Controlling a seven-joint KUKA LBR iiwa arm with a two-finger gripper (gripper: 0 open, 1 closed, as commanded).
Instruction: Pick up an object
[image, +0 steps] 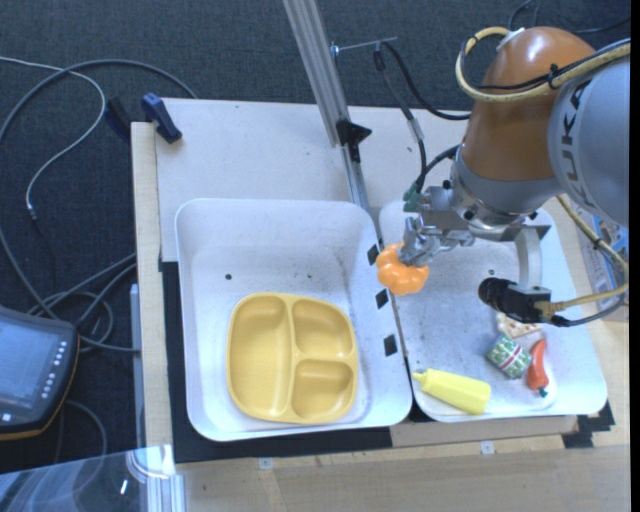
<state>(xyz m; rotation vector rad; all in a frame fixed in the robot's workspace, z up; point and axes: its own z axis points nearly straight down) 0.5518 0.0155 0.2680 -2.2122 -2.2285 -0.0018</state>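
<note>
My gripper (414, 250) hangs over the left edge of the right bin (450, 320), pointing down. An orange rounded toy fruit (402, 273) with a small green bit on top sits between its fingertips, and the fingers are shut on it. The fruit hangs over the divide between the two bins. In the right bin's near corner lie a yellow oblong piece (455, 390), a green, white and red wrapped item (508, 355) and a small red-orange piece (539, 366). A yellow divided plate (293, 356) lies in the left bin (190, 240).
A slanted metal pole (325, 70) stands behind the bins near the divide. A blue clamp (160, 116) sits at the bench's far left corner. Cables and a tablet (30, 372) lie on the floor to the left.
</note>
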